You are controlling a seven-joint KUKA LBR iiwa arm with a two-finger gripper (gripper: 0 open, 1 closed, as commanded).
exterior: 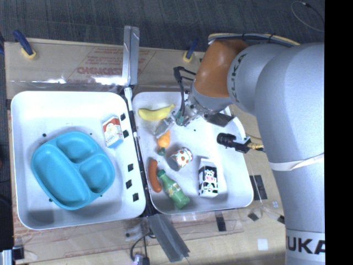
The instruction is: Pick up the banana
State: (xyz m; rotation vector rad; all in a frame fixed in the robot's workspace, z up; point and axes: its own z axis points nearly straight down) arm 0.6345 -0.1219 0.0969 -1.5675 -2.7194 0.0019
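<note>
Occupying the right of the camera view: grey arm (287,126), orange band (215,70) above its wrist, reaching over the right bin.

Landmark for all entries: right bin (234,195), shallow, white.

1. Left bin (22,164), shallow, white, directly beside the right bin, sharing the central divide.
2. Blue divided plate (71,170), three compartments, in the left bin, well apart from the right bin.
3. Gripper (179,117), over the far part of the right bin near its inner wall. Finger state: cannot tell; the fingertips are too small and cluttered to read, and nothing can be made out between them.
4. Banana (155,113), yellow, lying flat in the far corner of the right bin next to the inner wall, its right end just beside the gripper; whether the two touch cannot be told.
5. Green bottle (172,189), lying tilted in the near part of the right bin.
6. Cow-print carton (208,181), upright, near part of the right bin, right of the bottle.
7. Carrot (154,175), orange, along the right bin's inner wall, touching the bottle.
8. Red-and-white box (112,131), in the left bin, near the divide with the right bin.
9. Red-and-white ball-like item (182,157), middle of the right bin.
10. Small orange item (163,141), right bin, between banana and carrot.
</note>
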